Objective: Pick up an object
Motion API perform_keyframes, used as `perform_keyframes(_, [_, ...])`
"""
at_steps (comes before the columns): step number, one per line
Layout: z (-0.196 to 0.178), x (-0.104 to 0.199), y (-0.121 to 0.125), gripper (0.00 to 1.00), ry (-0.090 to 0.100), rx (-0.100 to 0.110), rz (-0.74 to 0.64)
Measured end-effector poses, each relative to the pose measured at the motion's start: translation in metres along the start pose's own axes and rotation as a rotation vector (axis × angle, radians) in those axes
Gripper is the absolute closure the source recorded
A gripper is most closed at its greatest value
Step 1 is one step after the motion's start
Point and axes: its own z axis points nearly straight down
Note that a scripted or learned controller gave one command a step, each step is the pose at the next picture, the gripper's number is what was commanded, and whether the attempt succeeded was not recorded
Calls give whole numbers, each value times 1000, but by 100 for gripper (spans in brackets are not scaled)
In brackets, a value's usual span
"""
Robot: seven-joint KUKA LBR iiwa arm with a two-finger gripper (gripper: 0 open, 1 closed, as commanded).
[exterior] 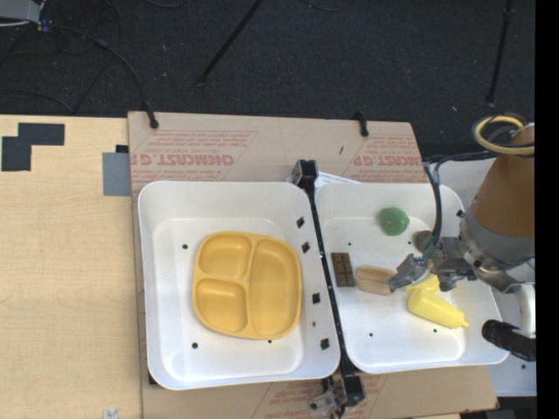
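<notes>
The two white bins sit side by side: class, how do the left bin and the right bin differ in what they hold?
The left bin holds one large thing, a yellow divided plate; the right bin holds several small ones: a green ball, a brown block, a tan piece and a yellow object. The gripper is over the right bin, not the left bin. Both are shallow, white and rounded at the corners.
</notes>
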Motion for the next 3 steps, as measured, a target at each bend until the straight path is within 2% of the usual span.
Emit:
perform_keyframes(1, [-7,0,2,0,-2,-12,-3])
perform_keyframes(2, [52,3,4,0,-2,-14,-3])
perform_keyframes(3, [95,3,1,0,-1,-11,-3])
